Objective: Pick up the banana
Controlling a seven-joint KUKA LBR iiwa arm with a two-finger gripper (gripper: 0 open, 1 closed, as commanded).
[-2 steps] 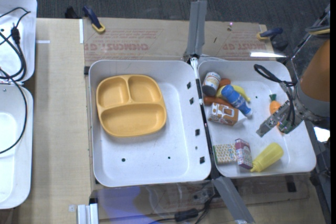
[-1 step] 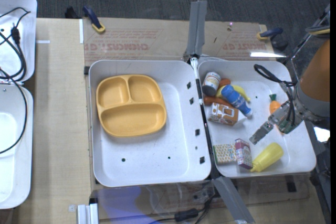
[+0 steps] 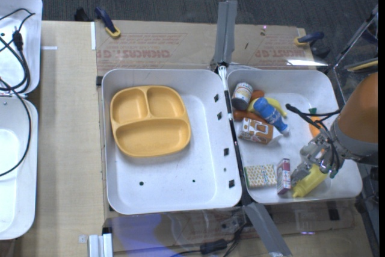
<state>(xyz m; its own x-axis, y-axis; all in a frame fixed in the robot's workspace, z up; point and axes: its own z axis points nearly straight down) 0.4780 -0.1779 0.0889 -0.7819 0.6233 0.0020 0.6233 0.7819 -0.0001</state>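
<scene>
Yellow banana [image 3: 308, 182] low in the right bin [image 3: 328, 88], near its front right corner, directly beneath the gripper [image 3: 317, 161] and seemingly touching it; grip not discernible, fingers' spread impossible to tell. Just left: one small pink packet [image 3: 284, 175], one green-patterned box [image 3: 261, 176]. Further back: one carton [image 3: 258, 130], one blue bottle [image 3: 269, 112], one can [image 3: 242, 94]. Left bin [image 3: 162, 189]: one yellow divided plate [image 3: 150, 120]. Two bins altogether on the bench [image 3: 66, 129].

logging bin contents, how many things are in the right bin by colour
yellow: 2, banana, one behind the blue bottle
blue: 1, blue bottle
orange: 2
printed packs and can: 4
total: 9
</scene>
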